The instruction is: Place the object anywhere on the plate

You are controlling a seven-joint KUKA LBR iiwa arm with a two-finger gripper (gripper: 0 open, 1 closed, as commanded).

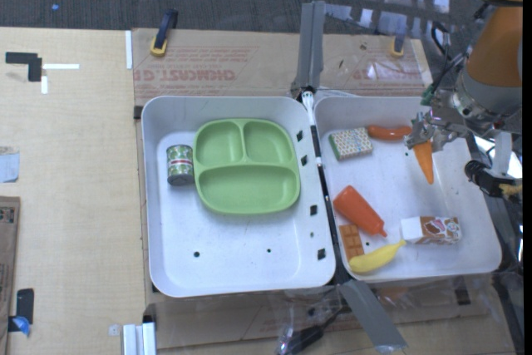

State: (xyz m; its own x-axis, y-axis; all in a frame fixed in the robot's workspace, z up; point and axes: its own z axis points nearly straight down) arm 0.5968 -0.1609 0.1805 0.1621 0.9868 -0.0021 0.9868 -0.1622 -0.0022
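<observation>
**Carrot at the gripper, plate one bin over**

While the arm [499,54] hangs over the right bin [465,258], I log the single camera view. The gripper [426,135] sits at the bin's far right side, and the orange carrot [426,161] hangs from it point-down, thick end up between the fingers; I read the fingers as closed on that thick end, carrot lifted clear of the bin floor. Its long axis runs near vertical in the view.

The green plate [247,165] lies in the left bin [241,262], well to the left of the gripper, across the divider between the bins. My judgement: the coming move is a leftward carry over that divider, then a release above any of the plate's three compartments.

Contents, left bin: plate, plus a small can [179,164] just beside the plate's left rim. Right bin: a speckled sponge block [350,143], a sausage [388,130], an orange bottle [359,210], a waffle piece [352,241], a banana [376,258], a small carton [431,229].
</observation>
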